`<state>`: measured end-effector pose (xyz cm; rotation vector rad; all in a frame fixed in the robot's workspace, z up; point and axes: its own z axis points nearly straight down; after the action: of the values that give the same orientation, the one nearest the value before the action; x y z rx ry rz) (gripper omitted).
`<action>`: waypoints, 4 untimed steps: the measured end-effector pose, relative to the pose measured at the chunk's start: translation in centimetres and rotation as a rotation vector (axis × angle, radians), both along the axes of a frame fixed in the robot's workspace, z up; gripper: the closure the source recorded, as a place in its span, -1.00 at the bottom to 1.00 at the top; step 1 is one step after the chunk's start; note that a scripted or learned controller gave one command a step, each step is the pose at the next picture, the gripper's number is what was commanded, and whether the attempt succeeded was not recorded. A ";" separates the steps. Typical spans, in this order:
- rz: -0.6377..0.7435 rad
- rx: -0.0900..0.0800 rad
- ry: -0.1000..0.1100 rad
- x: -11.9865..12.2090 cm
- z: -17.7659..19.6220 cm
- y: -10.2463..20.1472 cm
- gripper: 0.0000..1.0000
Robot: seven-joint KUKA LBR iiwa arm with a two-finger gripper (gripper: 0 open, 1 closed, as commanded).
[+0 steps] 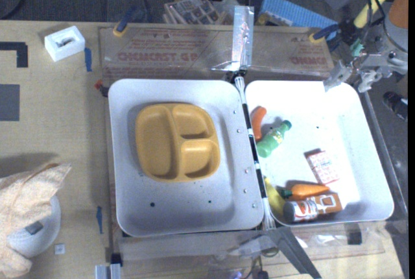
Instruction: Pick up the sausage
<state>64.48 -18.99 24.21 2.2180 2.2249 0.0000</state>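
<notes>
- Orange-red sausage lies against the right bin's left wall, well left of and below my hand.
- Green bottle touches it, so I'd descend from the wall side.
- Whether my hand is spread, I cannot tell.

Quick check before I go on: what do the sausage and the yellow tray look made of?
Sausage: looks like molded plastic or rubber, a toy; smooth, uniform orange-red skin with a faint sheen, though the view is too small to be sure. Tray: apparently hard plastic, matte mustard yellow, with rounded molded dividers forming three compartments.
</notes>
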 end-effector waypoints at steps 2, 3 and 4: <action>0.204 -0.002 -0.005 1.2 -14.8 8.9 -1.00; 0.293 0.000 -0.003 -0.4 -15.4 9.6 -1.00; 0.291 -0.001 -0.011 -0.2 -14.2 9.5 1.00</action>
<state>64.31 -9.48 10.04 1.8665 2.5158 0.0112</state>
